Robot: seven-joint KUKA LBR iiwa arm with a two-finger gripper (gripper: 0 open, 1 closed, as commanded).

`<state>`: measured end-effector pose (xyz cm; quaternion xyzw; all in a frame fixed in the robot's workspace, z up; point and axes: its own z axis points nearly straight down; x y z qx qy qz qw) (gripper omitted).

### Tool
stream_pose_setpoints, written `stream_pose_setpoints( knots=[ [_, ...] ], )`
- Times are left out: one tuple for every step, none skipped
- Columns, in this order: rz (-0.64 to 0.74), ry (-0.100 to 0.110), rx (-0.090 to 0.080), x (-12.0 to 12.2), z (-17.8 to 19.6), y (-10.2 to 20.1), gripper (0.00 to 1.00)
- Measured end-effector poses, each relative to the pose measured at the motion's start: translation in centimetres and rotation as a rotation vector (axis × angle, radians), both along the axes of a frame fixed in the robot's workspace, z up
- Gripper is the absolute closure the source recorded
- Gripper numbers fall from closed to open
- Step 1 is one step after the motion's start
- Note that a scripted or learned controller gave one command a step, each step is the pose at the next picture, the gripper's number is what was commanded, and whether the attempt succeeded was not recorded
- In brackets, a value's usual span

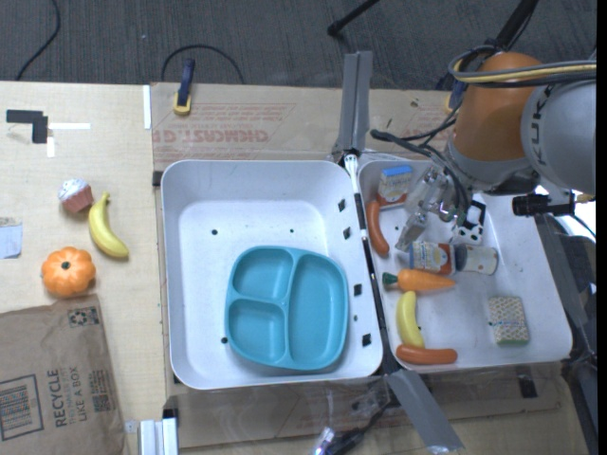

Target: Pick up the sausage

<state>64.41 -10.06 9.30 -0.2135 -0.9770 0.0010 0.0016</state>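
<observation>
The approach step is judged in hand. The gripper (417, 224) is seen with fingers apart, nothing held. The sausage (377, 227) lies just left; a short leftward descent is called for.

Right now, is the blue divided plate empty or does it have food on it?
Empty. The blue plate in the left bin shows three bare compartments; the toy food lies in the right bin.

Two reddish-orange sausages are lying in the right bin. One sausage (377, 227) is stretching lengthwise along the bin's left wall near the back, slightly curved. The other sausage (427, 354) is resting crosswise at the front edge.
</observation>
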Motion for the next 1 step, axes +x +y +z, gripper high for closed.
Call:
stream_pose_setpoints(
  knots=[
    [-0.005, -0.009, 0.001, 0.20, 0.88, -0.03, 1.00]
  ],
)
